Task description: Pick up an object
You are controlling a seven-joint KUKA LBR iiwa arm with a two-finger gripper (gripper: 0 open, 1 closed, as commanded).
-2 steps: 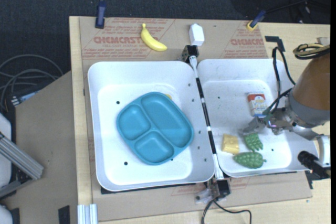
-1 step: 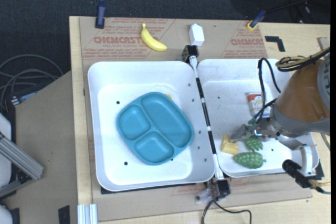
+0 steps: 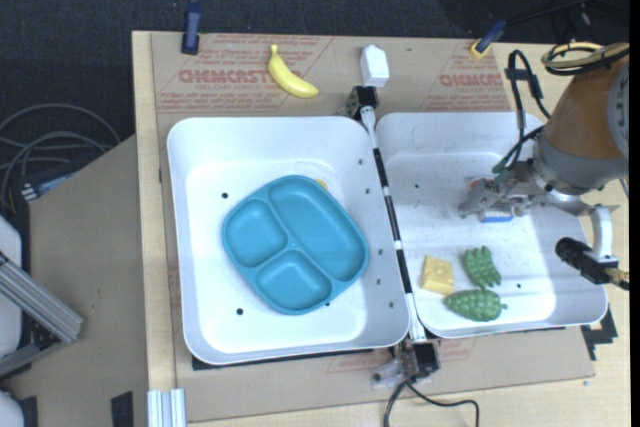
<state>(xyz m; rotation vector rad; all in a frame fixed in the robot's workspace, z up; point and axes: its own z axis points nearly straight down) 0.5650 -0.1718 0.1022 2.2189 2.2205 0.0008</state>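
Where white bin dips, metal hand, knobbly green toy

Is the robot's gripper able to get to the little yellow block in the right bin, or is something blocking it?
Probably yes. The gripper hangs over the right bin, and the yellow block lies lower in that bin with bare floor between. Two green toys sit close beside the block, which might crowd the fingers.

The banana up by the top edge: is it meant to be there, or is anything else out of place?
The banana lies on the cardboard outside both bins, away from the other toys. The blue tray sits askew in the left bin. Nothing looks spilled or broken.
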